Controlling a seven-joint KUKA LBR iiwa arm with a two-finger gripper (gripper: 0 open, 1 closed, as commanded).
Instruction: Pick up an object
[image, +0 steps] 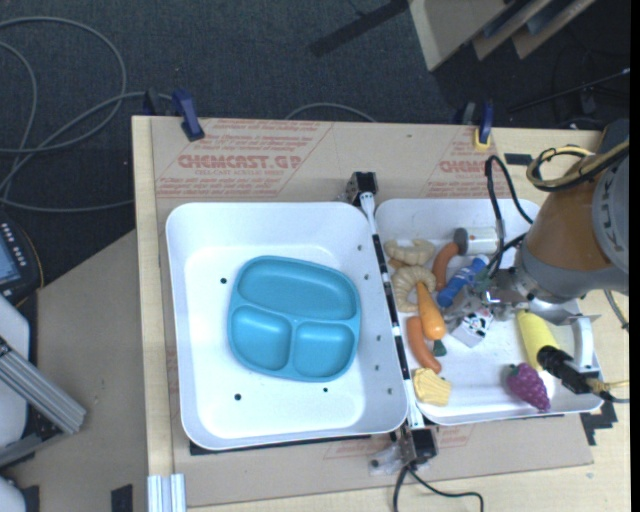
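The arm (575, 235) comes in from the right of the frame and hangs over the right bin (480, 408). The pincer (488, 300) sits low among the toys at that bin's middle; whether it is open or closed cannot be told from here, and nothing is seen held in it.

The things to pick from all lie in the right bin, mostly along its left side: a carrot (430, 315), a second orange piece (443, 262) above it, a blue item (458, 285) just beside the pincer, a yellow wedge (432, 385) at the lower left, a banana (537, 338) and grapes (527, 385) toward the lower right.

These look like light, hard plastic play food, likely smooth and slippery. The carrot is probably best taken across its thick middle. The grapes' bumpy surface should give better purchase.

The left bin (200, 300) carries a blue tray (293, 318).
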